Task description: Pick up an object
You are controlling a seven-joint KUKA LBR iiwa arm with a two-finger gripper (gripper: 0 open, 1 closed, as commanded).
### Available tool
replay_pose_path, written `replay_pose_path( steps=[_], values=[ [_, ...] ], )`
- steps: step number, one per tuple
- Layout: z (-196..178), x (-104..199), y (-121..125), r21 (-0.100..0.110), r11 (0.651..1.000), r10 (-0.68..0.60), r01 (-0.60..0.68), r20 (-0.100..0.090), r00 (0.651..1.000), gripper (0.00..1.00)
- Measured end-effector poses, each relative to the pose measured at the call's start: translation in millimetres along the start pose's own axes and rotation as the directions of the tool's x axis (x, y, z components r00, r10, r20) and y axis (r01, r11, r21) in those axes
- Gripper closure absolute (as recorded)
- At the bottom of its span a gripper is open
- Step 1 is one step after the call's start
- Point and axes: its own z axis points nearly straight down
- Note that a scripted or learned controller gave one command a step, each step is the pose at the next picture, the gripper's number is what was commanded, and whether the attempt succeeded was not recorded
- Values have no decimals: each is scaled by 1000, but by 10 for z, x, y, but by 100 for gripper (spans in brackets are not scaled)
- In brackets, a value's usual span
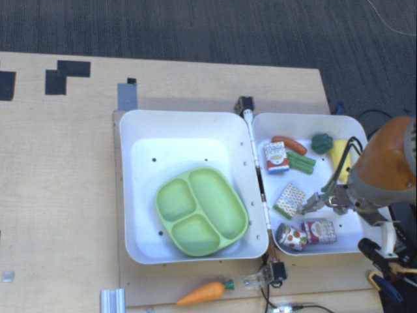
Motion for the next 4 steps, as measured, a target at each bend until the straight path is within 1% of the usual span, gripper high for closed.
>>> replay_pose_path(
  steps=[1,2,3,4],
  values=[
    [-114,1,24,-7,1000,-1,1,1,1000,100],
    [-113,2,23,-6,1000,-2,2,1,1000,0],
    [-7,653,9,-2,1000,-2,2,-1,1000,0],
    [-119,657,31,-9,1000,-4,4,0,1000,100]
  ],
)
